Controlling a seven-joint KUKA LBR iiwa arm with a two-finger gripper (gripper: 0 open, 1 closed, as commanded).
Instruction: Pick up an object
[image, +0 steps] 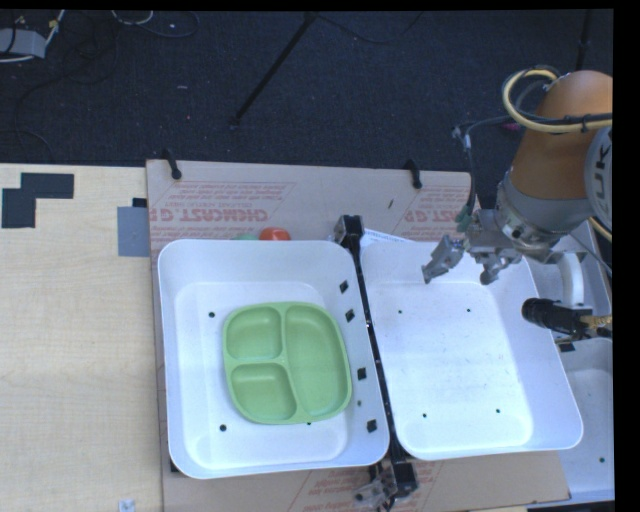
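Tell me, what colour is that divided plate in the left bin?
Light green; the plate shows plainly in the camera view.

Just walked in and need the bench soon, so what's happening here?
A grey and orange robot arm reaches in from the right, its gripper open over the far edge of the right bin with nothing between its fingers. The only item in the bins is a green divided plate lying flat in the left bin, well away from the gripper. Nothing has been picked up yet.
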